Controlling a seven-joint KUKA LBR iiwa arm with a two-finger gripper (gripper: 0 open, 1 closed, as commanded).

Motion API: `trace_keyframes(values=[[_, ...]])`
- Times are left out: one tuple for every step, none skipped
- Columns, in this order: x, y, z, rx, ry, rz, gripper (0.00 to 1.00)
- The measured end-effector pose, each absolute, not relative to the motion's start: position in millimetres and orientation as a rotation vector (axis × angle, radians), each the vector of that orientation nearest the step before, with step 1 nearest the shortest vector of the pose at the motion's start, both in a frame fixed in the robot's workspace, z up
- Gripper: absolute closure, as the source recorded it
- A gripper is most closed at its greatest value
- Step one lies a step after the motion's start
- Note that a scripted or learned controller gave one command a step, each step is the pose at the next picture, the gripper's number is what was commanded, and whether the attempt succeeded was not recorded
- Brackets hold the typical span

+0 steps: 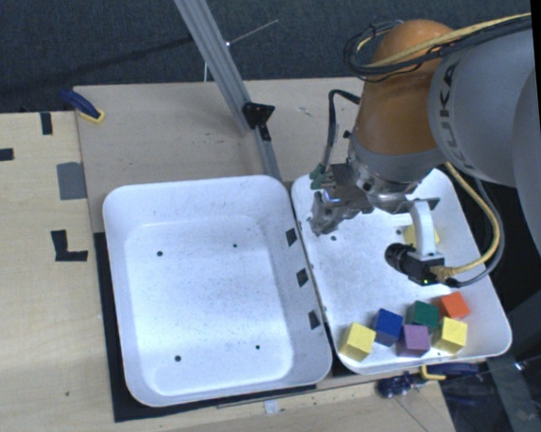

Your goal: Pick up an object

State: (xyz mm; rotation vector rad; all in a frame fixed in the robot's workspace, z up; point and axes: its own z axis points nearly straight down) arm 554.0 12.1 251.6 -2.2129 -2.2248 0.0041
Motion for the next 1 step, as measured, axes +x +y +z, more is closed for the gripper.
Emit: trace_keyframes(values=[[532.6,66.6,235.1,-2.211,-2.226,0.004,1.0]])
